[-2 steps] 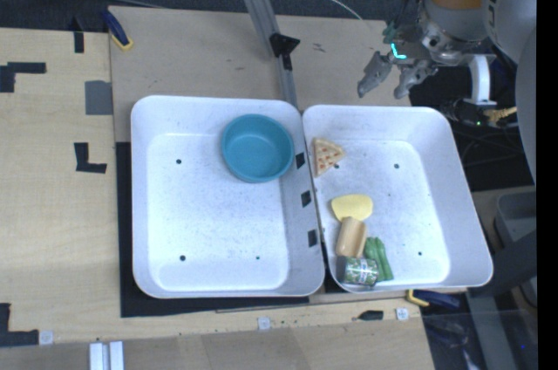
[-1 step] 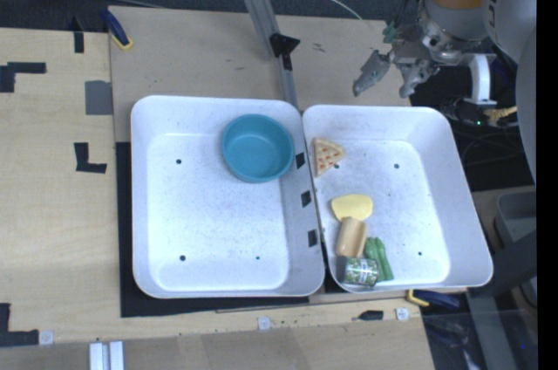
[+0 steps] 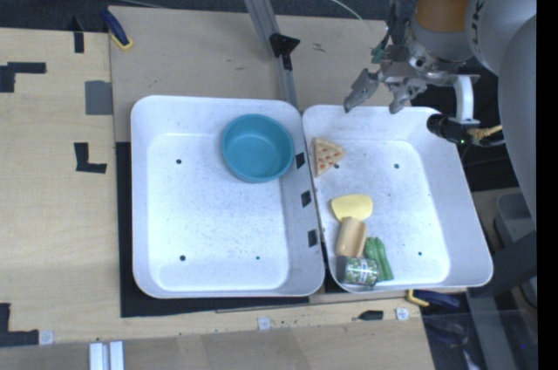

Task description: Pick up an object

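Gripper (image 3: 377, 96) hovering over right bin's (image 3: 436, 185) far edge, fingers spread, pinching nothing. Waffle-patterned wedge (image 3: 327, 154) lying near bin's far-left corner, below-left of gripper, apart. Blue bowl (image 3: 256, 147) sitting in left bin (image 3: 174, 211).

Blue bowl (image 3: 256, 147) in speckled white left bin (image 3: 166, 220). Right bin (image 3: 436, 211), also white: tan waffle-patterned wedge (image 3: 327, 154), yellow piece (image 3: 351, 207), beige cylinder (image 3: 350, 236), green item (image 3: 378, 257). Bench (image 3: 52, 211) pale wood.
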